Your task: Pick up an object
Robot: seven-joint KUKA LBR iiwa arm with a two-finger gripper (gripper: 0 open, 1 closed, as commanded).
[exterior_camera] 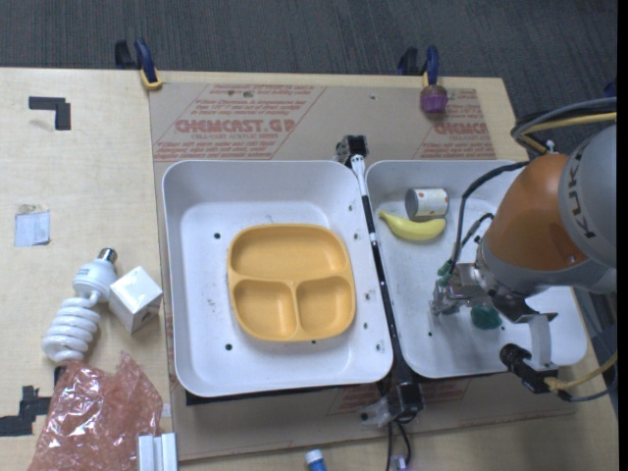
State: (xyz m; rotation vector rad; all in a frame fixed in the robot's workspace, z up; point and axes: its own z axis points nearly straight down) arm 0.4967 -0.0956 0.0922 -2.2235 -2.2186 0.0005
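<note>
**Arm low in the right bin, grasp unclear**

On the surface's left side, outside the bins, lie a spiral light bulb (77, 312), a small white cube (135, 297) just beside it, and crumpled pinkish plastic wrap (93, 415) near the front edge. The left bin (186, 214) carries a yellow divided plate (291, 281) at about its middle.

In the right bin (392, 189), a banana (413, 227) lies near the back left corner, touching or just in front of a small white cylinder with a red band (427, 202). Closer to the front, the gripper (453, 297) hangs low over the bin floor, and a small teal object (484, 315) sits just beside it, partly under the wrist. That teal piece looks like the nearest candidate for picking.

The risk, as a judgement: the jaws may close beside the teal object rather than around it and nudge it aside, or come up with nothing, since it seems offset from the fingertips.

Whether the jaws are spread or pressed together cannot be told; the orange-banded wrist (535, 229) covers much of them. The teal object's shape is too hidden to name, and the bin's right edge is covered by the arm.
</note>
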